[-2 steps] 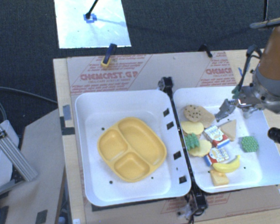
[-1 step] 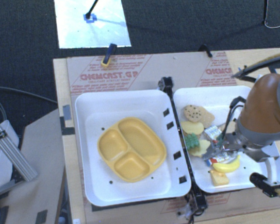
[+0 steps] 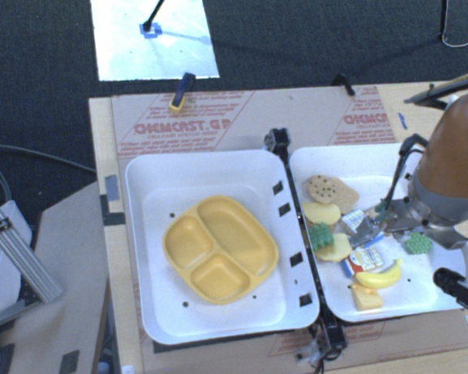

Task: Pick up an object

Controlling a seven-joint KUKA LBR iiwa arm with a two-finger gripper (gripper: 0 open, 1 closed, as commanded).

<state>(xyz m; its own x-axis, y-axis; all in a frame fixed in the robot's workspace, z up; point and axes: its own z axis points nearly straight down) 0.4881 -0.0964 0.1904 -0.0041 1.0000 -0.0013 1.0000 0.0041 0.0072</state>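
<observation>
Nearest the camera, at the near edge of the right-hand shallow white bin (image 3: 342, 307), a yellow plastic toy banana (image 3: 380, 276) is lying beside a small orange-yellow wedge-shaped toy (image 3: 366, 297); both are sitting loose on the bin floor.

Item, task status: the pick is not yet showing as done. The grey two-finger gripper (image 3: 370, 229) is reaching in from the right and hovering low over the cluster of toy food at the bin's middle. Nothing is visibly sitting between its fingers; whether they are spread or pressed together cannot be told at this size. Closing on a piece and lifting it appear to be what is left.

Item, candidate objects, right bin: a tan round cookie with dark chips (image 3: 326, 188) is lying at the far left; a pale yellow flat piece (image 3: 321, 213) is lying just near of it; a small green leafy toy (image 3: 320, 235) is touching a second yellow piece (image 3: 335, 249); a white carton with red and blue print (image 3: 366, 258) is lying just under the gripper; a green block (image 3: 419, 243) is sitting to the right, partly behind the arm.

Item, left bin (image 3: 148, 230): holding a yellow three-compartment plastic tray (image 3: 220, 248), well apart from the gripper.
</observation>
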